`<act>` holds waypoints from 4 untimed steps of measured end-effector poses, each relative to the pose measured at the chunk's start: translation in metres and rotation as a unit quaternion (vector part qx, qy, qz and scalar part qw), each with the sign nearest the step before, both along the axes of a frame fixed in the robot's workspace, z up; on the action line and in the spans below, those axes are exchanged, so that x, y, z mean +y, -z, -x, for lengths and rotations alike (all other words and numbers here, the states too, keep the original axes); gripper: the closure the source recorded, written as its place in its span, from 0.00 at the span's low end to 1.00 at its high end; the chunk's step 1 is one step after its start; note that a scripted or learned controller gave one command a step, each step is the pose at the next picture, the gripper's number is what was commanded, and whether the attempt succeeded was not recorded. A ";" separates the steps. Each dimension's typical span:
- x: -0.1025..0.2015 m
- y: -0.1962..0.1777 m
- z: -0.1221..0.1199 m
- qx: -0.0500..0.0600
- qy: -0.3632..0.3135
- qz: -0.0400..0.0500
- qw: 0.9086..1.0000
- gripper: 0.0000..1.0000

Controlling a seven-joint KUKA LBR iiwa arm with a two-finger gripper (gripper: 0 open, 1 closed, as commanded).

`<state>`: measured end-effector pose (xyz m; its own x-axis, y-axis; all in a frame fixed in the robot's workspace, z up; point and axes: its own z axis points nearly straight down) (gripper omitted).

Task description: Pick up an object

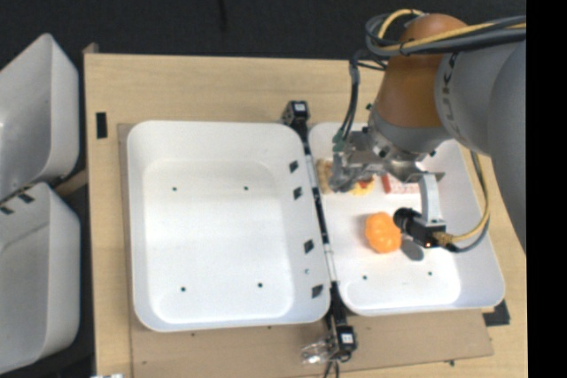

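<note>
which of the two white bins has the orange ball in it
The right bin, under the arm: the orange ball lies on its floor. The left bin holds no ball.

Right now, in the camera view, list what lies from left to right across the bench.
Left white bin → divider rim between the bins → claw low over small items at the right bin's near-left part → orange ball → right white bin's outer wall.

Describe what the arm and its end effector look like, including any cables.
The arm is bulky and grey, with a rounded orange band above the wrist. Yellow and dark cables loop over the orange part, and another yellow cable curves below. The end effector is a dark metallic assembly.
</note>
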<state>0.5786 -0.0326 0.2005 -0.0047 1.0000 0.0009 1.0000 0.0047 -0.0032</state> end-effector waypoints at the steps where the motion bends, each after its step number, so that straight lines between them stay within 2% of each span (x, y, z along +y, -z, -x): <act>1: 0.054 -0.114 -0.058 -0.009 -0.002 0.000 1.000 1.00; 2: 0.060 -0.112 0.004 0.000 0.001 0.001 1.000 1.00; 3: 0.084 -0.132 0.032 -0.001 0.000 0.000 1.000 1.00; 4: 0.089 -0.288 0.090 -0.011 0.000 -0.002 1.000 1.00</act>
